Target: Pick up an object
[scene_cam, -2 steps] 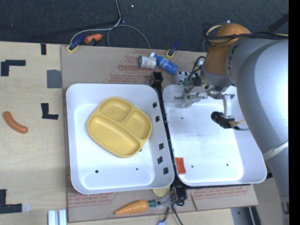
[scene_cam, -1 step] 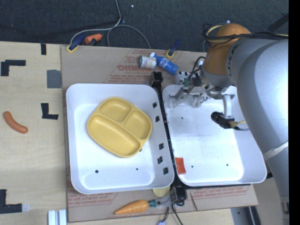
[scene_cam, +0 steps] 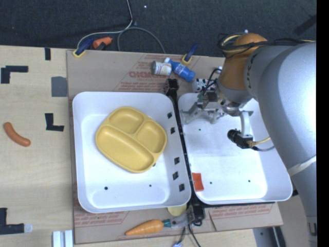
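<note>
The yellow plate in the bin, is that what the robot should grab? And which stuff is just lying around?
For the job:
yellow divided plate, in the left bin
the gripper, over the right bin

Just lying about:
toy carrot, below the bins
toy sausage, far left on the bench
blue and white bottle, behind the bins

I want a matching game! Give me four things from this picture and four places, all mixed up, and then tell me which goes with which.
Things:
1. yellow divided plate
2. toy carrot
3. toy sausage
4. small orange tag

Places:
A. in the right bin
B. on the bench far left of both bins
C. in the left bin
D. on the cardboard in front of the bins

Pairs: 1-C, 2-D, 3-B, 4-A
</note>
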Motion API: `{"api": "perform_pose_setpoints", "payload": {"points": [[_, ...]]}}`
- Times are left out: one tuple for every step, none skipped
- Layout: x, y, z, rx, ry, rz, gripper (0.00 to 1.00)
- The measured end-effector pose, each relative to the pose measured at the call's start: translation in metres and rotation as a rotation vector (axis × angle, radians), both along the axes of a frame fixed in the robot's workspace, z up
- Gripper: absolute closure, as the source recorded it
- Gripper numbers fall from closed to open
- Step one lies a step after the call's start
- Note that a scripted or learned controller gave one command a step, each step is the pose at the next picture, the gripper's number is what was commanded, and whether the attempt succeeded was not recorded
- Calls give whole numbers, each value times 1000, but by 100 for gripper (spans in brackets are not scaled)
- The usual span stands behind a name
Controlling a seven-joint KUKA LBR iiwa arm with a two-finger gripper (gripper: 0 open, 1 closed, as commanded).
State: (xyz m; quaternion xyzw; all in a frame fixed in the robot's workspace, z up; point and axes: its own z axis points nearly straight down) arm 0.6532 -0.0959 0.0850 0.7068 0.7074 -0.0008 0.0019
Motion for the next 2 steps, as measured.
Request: {"api": "perform_pose_setpoints", "payload": {"points": [[16,-3,0,4,1,1,0],[4,0,1,1,-2,0,0]]}}
